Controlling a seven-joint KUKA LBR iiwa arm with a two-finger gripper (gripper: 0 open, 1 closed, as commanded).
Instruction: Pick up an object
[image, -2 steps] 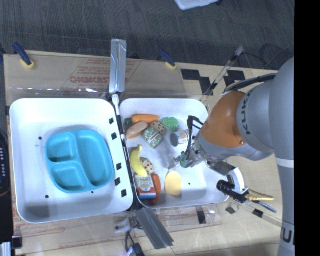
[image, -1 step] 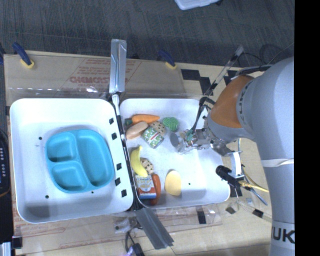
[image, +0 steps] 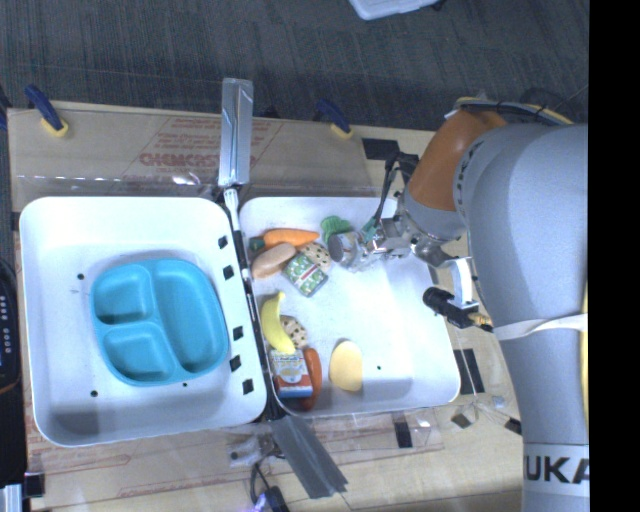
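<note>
On the left sits a white bin (image: 60, 330) with a blue tray (image: 158, 320) lying in it. The tray has three parts. Next to it on the right is a second white bin (image: 420, 340), and this one has toy food in it.

Along its left side there is an orange carrot (image: 290, 238) at the top, with a tan bread roll (image: 272, 260) just below it. Beside the roll is a small green box (image: 306, 270). Lower down lies a yellow banana (image: 274, 322), and under it a little carton (image: 290, 372) on something orange. Near the carton sits a yellow lemon (image: 346, 366). At the top, a green thing (image: 335, 227) rests next to the carrot.

The gripper (image: 352, 248) is low in the top part of this bin, right by the green thing. I cannot tell how it is set or if it has anything. The big grey arm (image: 530, 240) comes in from the right.
</note>
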